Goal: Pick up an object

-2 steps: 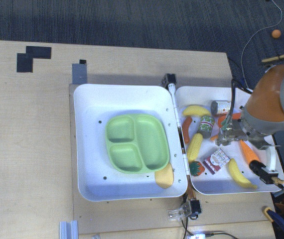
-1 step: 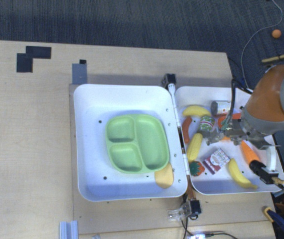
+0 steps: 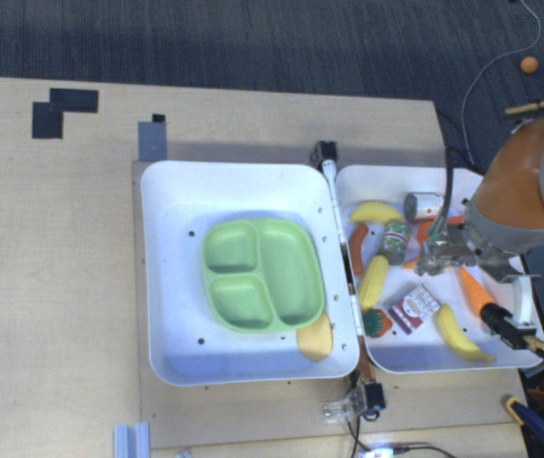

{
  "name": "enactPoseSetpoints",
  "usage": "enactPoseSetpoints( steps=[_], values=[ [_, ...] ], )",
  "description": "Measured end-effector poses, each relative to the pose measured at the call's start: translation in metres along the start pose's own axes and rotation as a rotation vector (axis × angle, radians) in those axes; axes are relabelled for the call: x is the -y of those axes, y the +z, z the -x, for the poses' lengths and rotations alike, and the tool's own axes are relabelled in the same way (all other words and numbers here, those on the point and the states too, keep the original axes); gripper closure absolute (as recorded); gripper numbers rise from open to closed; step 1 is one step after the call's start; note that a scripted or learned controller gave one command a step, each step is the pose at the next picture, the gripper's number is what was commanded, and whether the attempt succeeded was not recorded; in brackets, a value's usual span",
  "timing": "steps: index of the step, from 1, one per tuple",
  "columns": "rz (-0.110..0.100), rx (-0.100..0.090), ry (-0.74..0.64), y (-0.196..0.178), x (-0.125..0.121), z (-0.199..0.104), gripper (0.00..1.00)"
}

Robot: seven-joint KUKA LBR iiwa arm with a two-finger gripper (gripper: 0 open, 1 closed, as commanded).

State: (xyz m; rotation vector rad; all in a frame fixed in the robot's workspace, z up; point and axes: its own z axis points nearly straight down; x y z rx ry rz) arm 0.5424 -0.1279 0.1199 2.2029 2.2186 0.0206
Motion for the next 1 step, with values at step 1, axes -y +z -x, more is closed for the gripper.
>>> enactPoseSetpoints(
  steps=[1],
  values=[
    [0.0,0.0,0.0,0.0001,0.0001,0.0,0.0]
  ],
)
